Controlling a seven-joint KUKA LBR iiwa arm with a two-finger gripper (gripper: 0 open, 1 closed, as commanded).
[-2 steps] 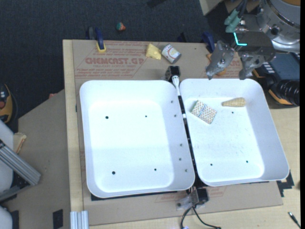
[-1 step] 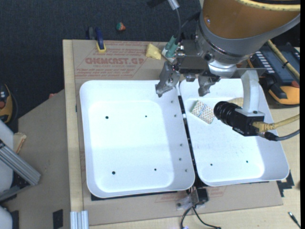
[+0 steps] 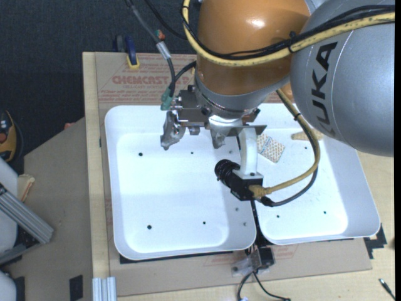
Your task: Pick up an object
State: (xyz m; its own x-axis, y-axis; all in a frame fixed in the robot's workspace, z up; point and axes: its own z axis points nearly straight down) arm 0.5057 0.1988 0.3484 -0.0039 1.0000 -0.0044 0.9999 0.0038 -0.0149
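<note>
Overhead, the KUKA arm is being hung low above the left bin, its orange band covering much of the bins' far side, presumably so that the gripper can be brought straight down onto whatever is chosen. The two fingers are being held apart with nothing between them: one tip is seen near the left bin's far wall, the other closer to the shared edge where the bins meet. No grasp is being made at this moment.

The likeliest thing for the task, a small patterned white packet, is lying in the right bin, near that bin's far-left corner and just right of the gripper mount; it is untouched and apart from both fingers. Judged from this, the gripper is being aimed at the wrong bin, and a shift toward the right bin would be called for before closing.

A yellow cable is being looped from the wrist across the right bin, ending at a black connector over the shared edge.

Both bins are being carried on a pale wooden board with red lettering behind the left bin, and dark carpet is lying beyond it.
</note>
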